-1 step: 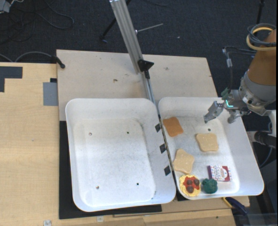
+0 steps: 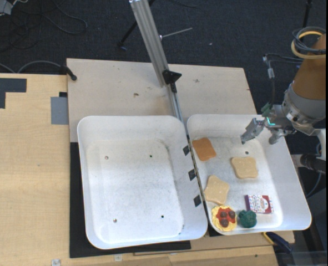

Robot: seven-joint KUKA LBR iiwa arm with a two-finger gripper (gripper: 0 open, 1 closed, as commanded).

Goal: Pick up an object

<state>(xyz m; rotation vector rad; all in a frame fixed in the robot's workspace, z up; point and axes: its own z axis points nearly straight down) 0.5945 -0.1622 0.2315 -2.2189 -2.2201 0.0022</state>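
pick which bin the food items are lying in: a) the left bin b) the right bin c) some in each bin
b, the toast slices, the green ball and the small packet all lie in the right bin, the one under the gripper.

The left bin (image 2: 131,182) offers wide open floor. In the right bin (image 2: 288,165), room lies along the back wall — the toast pieces (image 2: 245,167), pizza toy (image 2: 225,217), green ball (image 2: 247,219) and packet (image 2: 259,204) crowd the front. A slanted metal rail (image 2: 152,43) stands over the divide.
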